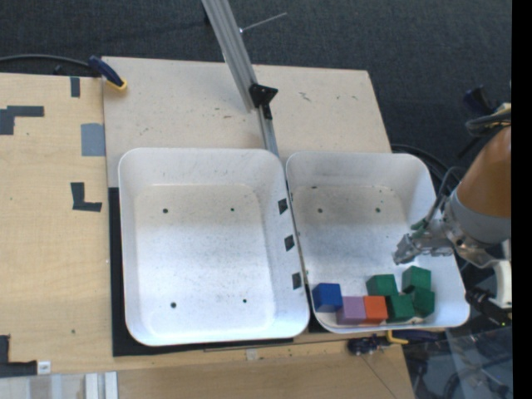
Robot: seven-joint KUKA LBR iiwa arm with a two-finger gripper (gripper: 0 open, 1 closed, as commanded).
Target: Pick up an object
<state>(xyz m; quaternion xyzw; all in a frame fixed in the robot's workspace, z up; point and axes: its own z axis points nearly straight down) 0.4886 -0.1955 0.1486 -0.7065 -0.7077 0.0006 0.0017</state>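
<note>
The end effector [413, 246] sits over the right bin [357, 169] near its right wall, just above the green blocks [405, 293]; its opening state cannot be determined. Blue block [327, 296], purple block [354, 308] and orange block [376, 307] lie along the front wall

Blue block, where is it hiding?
The blue block sits in the right bin, in its near left corner by the wall between the bins, with the purple block right beside it.
</note>
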